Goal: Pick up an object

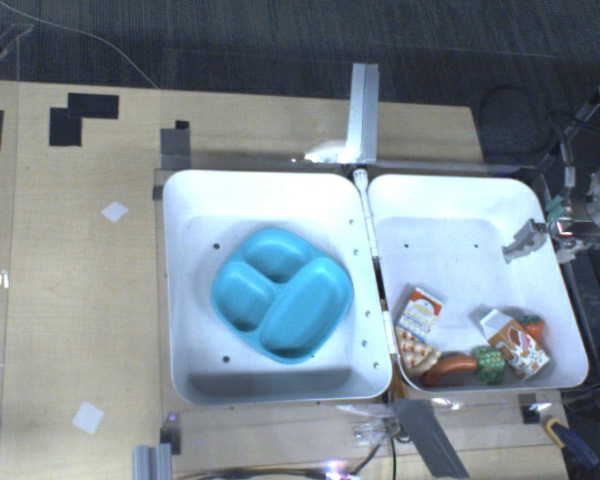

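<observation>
Gripper (528, 240) sits at the right bin's (450, 208) right rim, w/ nothing between its fingers. Well below it: small box (419, 315), hot dog (448, 369), green toy (490, 365) & orange carton (517, 346). Far left, blue tray (281, 294) fills the left bin (185, 268).

Glossy blue plastic dish (281, 294); smooth white plastic bins (185, 268); matt wooden bench (70, 268).

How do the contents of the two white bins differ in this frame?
The left bin holds one large blue divided plate, lying flat near the middle. The right bin holds several small toy food items, mixed in colour, clustered along its near edge. Both bins are shallow, white and sit side by side.
</observation>
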Available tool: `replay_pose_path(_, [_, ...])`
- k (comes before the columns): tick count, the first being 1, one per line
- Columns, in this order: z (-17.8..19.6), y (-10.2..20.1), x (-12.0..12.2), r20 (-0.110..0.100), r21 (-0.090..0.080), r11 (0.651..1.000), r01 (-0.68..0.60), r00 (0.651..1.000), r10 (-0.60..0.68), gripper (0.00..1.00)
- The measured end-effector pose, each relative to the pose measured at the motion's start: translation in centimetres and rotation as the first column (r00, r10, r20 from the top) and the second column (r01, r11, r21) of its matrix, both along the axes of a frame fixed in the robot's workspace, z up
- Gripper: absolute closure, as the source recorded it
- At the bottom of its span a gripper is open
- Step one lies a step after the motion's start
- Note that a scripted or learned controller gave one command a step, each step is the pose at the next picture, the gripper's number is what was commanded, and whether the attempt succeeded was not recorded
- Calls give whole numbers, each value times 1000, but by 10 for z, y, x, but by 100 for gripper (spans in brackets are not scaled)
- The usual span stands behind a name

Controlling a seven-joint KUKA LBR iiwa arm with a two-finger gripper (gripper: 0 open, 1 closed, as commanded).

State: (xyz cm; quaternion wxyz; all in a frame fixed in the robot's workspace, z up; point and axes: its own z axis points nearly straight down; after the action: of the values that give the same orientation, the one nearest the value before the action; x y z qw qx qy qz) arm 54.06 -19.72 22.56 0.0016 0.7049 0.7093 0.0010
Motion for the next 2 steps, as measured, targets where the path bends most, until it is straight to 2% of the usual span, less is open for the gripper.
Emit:
replay_pose_path(1, [-54,9,-53,-1,0,1000,-26,1000,26,0])
replay_pose_path(2, [-120,22,-53,-1,1,999,-37,999,37,0])
